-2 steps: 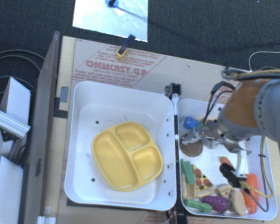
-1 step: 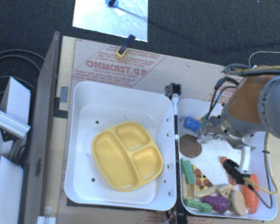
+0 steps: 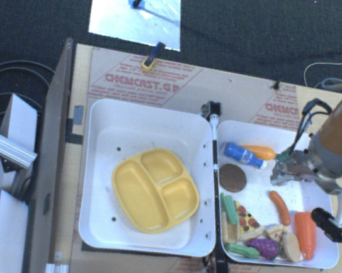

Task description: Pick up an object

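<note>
Apparently the pincer [image 3: 285, 172] hovers over the right bin [image 3: 331, 255] — its grip state I cannot tell.

Even overhead light, soft shadows, glare on the floor sheet [image 3: 138, 6], slightly soft focus

— What do we see around the bench?
— We see dark carpet [image 3: 251, 24], a shiny silver sheet [image 3: 138, 7] lying on it, and thin cables [image 3: 0, 85] looping at left.
— And beneath the bins?
— We make out a tan printed board [image 3: 166, 81], evenly lit.
</note>
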### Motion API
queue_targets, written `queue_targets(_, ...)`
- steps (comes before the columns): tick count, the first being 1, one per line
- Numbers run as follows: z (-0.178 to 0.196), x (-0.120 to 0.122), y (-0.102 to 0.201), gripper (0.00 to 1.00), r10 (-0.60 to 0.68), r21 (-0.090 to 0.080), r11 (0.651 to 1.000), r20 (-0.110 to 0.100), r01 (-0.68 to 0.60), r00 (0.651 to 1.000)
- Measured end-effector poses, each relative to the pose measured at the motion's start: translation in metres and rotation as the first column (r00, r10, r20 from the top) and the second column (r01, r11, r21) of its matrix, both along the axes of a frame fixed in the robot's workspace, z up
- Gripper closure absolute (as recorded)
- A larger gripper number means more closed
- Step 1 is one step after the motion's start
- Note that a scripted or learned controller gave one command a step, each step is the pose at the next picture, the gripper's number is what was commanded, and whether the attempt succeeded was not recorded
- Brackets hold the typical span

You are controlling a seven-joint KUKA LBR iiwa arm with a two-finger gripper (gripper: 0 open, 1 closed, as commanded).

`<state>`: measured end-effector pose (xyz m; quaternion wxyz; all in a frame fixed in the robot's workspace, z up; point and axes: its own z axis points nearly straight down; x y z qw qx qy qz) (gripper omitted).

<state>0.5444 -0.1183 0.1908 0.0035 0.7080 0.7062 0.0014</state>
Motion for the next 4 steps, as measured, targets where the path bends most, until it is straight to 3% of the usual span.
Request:
queue_targets(1, -0.060, 0.006, -0.019, 1.00, 0.002, 0.003, 1.000, -0.010, -0.001, 1.000)
queue_targets(2, -0.070, -0.015, -0.052, 1.00, 0.000, 0.001, 1.000, -0.008, 0.000, 1.000)
queue_targets(3, -0.033, -0.019, -0.082, 1.00, 0.001, 0.000, 1.000, -0.002, -0.001, 1.000)
queue_targets(4, -0.047, -0.027, -0.031, 1.00, 0.010, 0.006, 1.000, -0.008, -0.010, 1.000)
